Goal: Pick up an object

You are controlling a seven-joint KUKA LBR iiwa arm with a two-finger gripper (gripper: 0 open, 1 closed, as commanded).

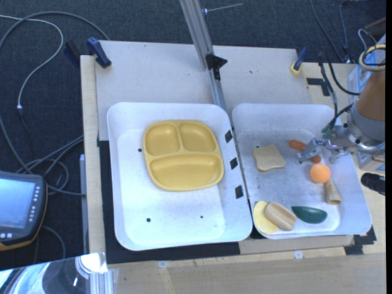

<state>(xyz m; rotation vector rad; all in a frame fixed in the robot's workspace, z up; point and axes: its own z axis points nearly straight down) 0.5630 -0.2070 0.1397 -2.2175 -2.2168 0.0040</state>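
Observation:
My gripper (310,154) hangs over the right bin (275,115), its metal fingers pointing left, between a small orange-red piece (297,144) and an orange ball (320,173). Nothing is visibly held between the fingers. A slice of toast (269,158) lies to the gripper's left. Near the bin's front sit a tan bun (280,215) on a yellow disc (259,218), a dark green pod (310,214) and a tan cone-like piece (332,192).
The left bin (128,164) holds a yellow divided plate (182,154). A metal pole (196,17) rises from the bench's back, between the bins. Blue clamps (98,52) and cables sit around the bench edges. A screen (18,207) stands at far left.

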